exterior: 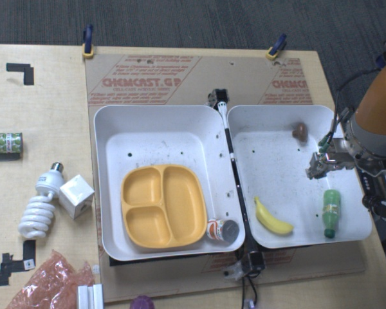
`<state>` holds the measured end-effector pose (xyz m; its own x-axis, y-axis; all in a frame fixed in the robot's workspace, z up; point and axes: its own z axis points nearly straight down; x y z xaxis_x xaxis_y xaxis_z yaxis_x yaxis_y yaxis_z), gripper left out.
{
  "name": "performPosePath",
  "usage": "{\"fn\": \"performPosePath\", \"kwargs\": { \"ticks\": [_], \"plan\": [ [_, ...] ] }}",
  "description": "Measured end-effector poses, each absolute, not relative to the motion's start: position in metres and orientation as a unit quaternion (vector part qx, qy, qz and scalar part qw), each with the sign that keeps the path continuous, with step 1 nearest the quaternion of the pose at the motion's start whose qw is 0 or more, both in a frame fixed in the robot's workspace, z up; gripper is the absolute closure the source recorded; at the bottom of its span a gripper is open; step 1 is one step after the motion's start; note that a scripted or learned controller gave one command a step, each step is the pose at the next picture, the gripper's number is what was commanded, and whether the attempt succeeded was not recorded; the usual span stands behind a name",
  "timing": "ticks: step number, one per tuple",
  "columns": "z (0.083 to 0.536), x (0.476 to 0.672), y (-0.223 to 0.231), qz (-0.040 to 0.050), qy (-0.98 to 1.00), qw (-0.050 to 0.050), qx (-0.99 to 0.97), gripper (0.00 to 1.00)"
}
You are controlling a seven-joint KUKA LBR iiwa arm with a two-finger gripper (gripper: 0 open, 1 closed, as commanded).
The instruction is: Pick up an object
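In the right bin (276,118) lie a yellow banana (273,219) near the front, a green bottle (331,212) by the right wall and a small brown lump (300,131) at the back. My gripper (319,165) hangs over the bin's right side, just above and left of the green bottle and well right of the banana. Nothing shows in its grasp. The left bin (109,134) holds a yellow divided plate (163,206) and a small jar (222,230) lying at its front right corner.
The grey arm with its orange band (379,105) comes in from the right over the bin's edge. On the bench to the left lie a spiral light bulb (38,201), a white cube (76,195), a green can (8,144) and a pink mesh bag (48,282).
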<state>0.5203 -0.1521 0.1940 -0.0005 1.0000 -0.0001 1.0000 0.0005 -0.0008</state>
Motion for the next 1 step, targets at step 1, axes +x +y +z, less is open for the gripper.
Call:
{"fn": "performPosePath", "kwargs": {
  "ticks": [1],
  "plan": [
    [0.1940, 0.5203, -0.1521, 0.0003, -0.707, 0.000, -0.707, 0.00]
  ]
}}
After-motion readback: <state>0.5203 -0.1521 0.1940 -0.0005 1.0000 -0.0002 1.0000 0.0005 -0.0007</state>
